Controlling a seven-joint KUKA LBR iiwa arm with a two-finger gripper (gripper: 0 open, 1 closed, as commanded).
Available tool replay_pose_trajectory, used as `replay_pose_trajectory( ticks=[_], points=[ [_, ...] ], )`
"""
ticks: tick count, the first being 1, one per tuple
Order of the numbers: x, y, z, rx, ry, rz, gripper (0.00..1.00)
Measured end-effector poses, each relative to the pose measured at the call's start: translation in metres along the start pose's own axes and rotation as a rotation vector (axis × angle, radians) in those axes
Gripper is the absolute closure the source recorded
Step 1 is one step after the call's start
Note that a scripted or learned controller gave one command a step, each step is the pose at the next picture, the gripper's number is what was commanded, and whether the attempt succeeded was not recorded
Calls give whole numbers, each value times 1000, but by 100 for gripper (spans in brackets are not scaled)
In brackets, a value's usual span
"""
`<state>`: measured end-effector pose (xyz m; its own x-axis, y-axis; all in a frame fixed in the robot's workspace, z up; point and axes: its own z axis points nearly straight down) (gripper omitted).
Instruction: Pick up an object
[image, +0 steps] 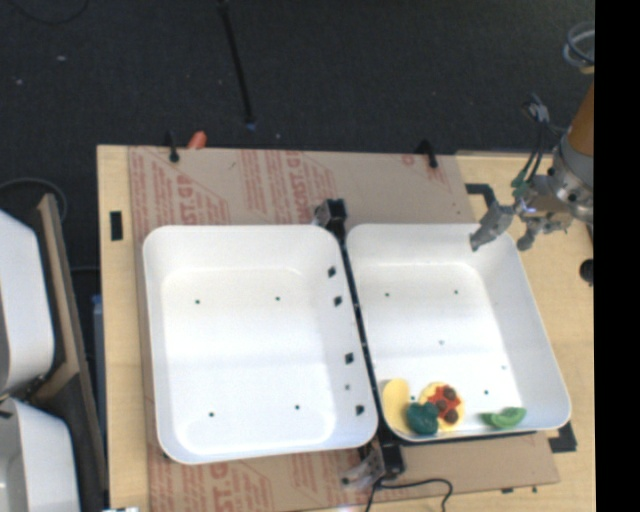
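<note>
Right bin (470, 300): used as landmark. Gripper (506, 229): positioned over the bin's far right corner, fingers spread apart, nothing seen between them. Yellow object (394, 393), dark green object (422, 419) and yellow-red object (444, 400): clustered at the bin's near edge. Light green object (504, 417): lodged at its near right corner. Left bin (250, 340): set just beside it on the bench (130, 200).

The arm (578, 150) is showing a grey metal wrist under an orange band, with thin dark and green cables trailing beside it, and the gripper (508, 229) is showing 2 grey fingers.
</note>
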<state>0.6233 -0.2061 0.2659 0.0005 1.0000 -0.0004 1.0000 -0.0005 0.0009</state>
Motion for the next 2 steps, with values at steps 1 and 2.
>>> replay_pose_trajectory(
  ticks=[1, 2],
  points=[
    [21, 23, -28, -1, 0, 56, 0],
    [27, -37, 31, 4, 2, 1, 0]
  ],
)
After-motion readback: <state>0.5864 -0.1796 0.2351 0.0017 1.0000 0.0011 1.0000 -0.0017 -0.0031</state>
